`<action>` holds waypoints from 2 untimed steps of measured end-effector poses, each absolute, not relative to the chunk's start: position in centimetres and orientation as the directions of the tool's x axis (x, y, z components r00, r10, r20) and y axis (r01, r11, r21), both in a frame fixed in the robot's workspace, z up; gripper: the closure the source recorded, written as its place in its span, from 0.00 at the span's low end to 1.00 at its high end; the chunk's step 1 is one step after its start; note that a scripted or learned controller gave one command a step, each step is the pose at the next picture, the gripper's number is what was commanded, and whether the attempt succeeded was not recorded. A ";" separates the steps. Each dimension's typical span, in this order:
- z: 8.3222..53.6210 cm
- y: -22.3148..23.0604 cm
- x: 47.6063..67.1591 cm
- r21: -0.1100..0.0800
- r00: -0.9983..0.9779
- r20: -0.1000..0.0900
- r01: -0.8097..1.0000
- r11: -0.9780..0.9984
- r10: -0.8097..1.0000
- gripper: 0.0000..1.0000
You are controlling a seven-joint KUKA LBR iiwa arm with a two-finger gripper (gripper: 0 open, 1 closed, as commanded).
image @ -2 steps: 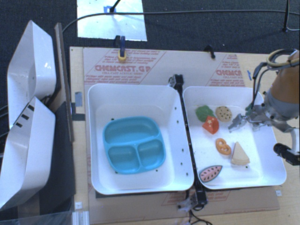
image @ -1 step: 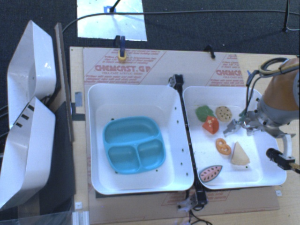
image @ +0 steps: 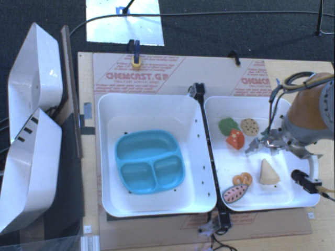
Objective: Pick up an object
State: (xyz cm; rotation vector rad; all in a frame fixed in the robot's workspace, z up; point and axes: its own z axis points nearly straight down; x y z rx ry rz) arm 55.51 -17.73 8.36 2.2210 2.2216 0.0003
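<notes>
My gripper hangs low over the right bin, in its middle. Its fingers stand open with nothing between them. Just below it, to the right, lies a tan wedge. A red piece lies to its left, with a green piece above that. A chocolate-chip cookie sits up-left of the gripper. Near the bin's front edge lie a pretzel and a watermelon slice.
The left bin holds a blue divided plate. A black bar runs between the two bins. The grey arm with its orange band covers the right bin's far right corner. Spare white bins lean at the far left.
</notes>
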 end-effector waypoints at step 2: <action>15.7 -17.5 55.4 0.005 -0.001 -0.001 1.000 0.001 1.000 1.00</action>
